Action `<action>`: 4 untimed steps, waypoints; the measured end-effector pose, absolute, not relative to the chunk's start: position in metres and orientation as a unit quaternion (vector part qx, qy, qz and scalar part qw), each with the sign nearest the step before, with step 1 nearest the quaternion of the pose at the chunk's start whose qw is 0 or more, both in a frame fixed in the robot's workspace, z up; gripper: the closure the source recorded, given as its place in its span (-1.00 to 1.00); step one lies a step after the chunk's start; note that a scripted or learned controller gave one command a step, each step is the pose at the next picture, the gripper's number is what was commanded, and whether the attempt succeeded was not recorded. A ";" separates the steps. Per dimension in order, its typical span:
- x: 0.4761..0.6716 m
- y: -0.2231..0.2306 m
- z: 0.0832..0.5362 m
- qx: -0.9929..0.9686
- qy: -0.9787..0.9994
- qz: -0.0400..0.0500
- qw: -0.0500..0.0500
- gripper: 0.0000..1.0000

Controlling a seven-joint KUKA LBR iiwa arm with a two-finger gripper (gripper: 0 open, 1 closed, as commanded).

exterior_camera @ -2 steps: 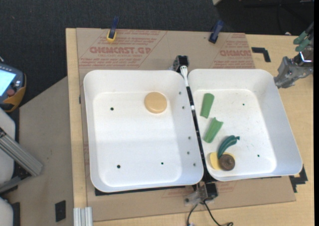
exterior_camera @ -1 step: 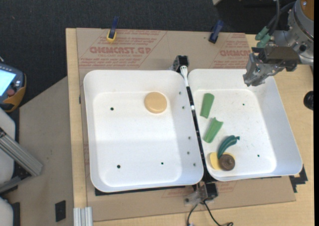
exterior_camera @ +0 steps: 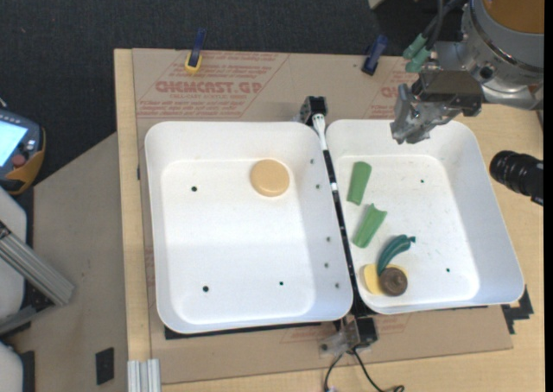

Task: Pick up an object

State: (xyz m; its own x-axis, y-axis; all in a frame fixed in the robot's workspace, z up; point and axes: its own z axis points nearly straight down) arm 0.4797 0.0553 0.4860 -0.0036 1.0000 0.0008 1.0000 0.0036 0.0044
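The left bin [exterior_camera: 164, 209] held a tan round disc [exterior_camera: 270, 178], lying loose near its centre. The right bin [exterior_camera: 484, 209] held two green pieces [exterior_camera: 359, 183], a curved dark-green item [exterior_camera: 396, 248] and a brown round item [exterior_camera: 394, 281], clustered toward its left wall as candidate targets. The gripper [exterior_camera: 413, 127] hovered above that bin's far rim, grasping nothing; whether it was released or clenched could not be told.
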 end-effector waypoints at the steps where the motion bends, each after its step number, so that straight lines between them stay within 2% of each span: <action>1: 0.480 0.090 0.500 0.706 0.709 0.002 0.001 1.00; 2: 0.479 0.128 0.475 0.706 0.709 -0.002 -0.001 1.00; 3: 0.479 0.183 0.463 0.705 0.709 -0.002 -0.001 1.00; 4: 0.501 0.187 0.540 0.706 0.708 0.005 0.002 1.00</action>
